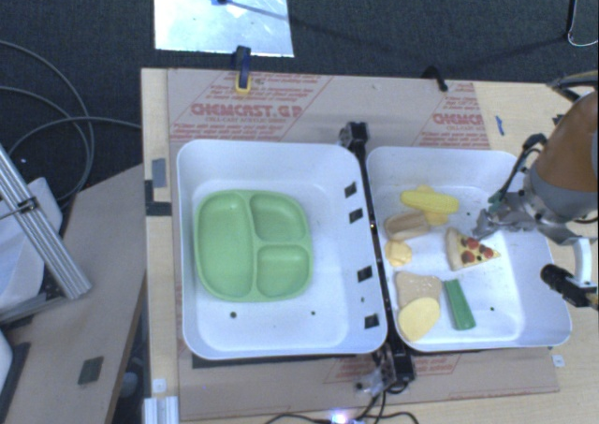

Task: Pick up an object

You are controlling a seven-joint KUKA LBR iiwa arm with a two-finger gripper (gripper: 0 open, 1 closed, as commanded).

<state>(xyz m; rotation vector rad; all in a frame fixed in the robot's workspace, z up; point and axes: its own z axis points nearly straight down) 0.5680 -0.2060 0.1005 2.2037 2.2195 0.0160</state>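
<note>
- The gripper (489, 223) is hanging low in the right bin (468, 158), just above the top right corner of the pizza slice (469, 250); I cannot tell how it is set.
- The pizza slice is sitting near the middle of the right bin, with the gripper at its 1 o'clock.
- Risk, as I judge it: the slice is lying flat and thin, so a pinch could be sliding off its edge or pushing it away.
- A green stick (458, 304) is lying at the slice's 6 o'clock, a yellow corn piece (430, 199) at its 11 o'clock, and a tan piece (406, 224) at 10 o'clock; a nudge could be shoving them together.
- Open floor is lying at the slice's 3 to 5 o'clock, toward the right wall.
- The green tray (252, 245) is occupying the left bin (271, 155), well apart.
</note>
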